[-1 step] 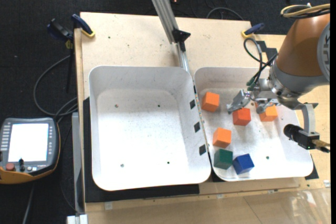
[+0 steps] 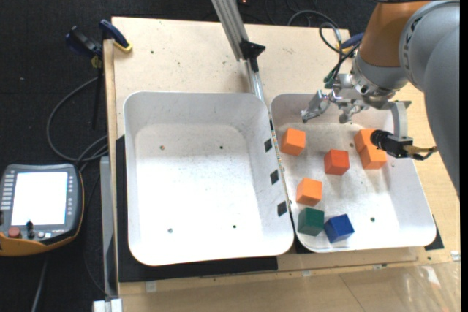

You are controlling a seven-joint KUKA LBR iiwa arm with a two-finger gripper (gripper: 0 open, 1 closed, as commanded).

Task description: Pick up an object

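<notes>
Nothing is gripped yet — the claw (image 2: pixel 330 106) is seen open and empty, with the orange cube (image 2: pixel 294 141) just below-left unlifted.

Right bin (image 2: pixel 409 219): 4 orange cubes (image 2: pixel 293 141) (image 2: pixel 336 161) (image 2: pixel 371 150) (image 2: pixel 309 191) mid-bin; green cube (image 2: pixel 311 221) touching blue cube (image 2: pixel 338 227) at near rim.

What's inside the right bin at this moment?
Six cubes lie in the right bin: three orange, one red, one green, one blue. The arm hides its far-right corner.
</notes>
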